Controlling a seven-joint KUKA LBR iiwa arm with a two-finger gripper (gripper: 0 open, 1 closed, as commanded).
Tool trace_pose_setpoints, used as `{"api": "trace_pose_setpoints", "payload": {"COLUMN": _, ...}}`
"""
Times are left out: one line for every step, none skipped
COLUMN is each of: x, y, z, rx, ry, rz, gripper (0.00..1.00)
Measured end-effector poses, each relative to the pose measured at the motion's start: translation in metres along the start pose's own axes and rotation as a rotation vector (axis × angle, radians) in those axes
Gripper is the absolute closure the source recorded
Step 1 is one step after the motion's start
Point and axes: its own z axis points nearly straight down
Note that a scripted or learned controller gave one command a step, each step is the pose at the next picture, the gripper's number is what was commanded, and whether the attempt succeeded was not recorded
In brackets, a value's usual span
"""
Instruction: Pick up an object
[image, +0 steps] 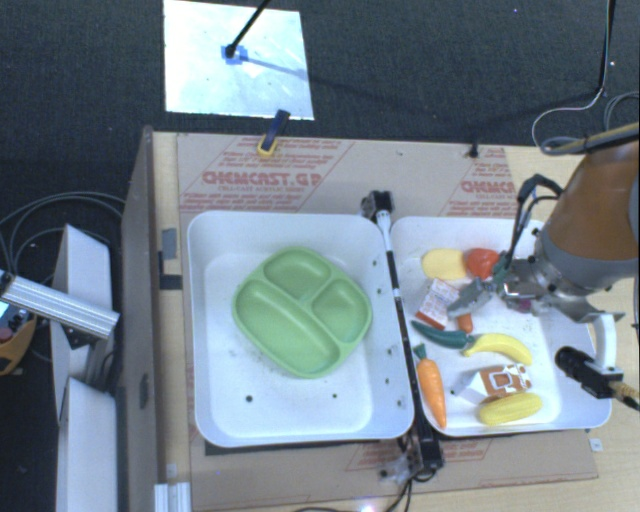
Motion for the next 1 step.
{"api": "trace_pose_setpoints", "payload": {"x": -0.0079, "y": 0.0131, "z": 0.1066, "rx": 0.007, "ry": 0.001, "rz": 0.002, "gripper": 0.00}}
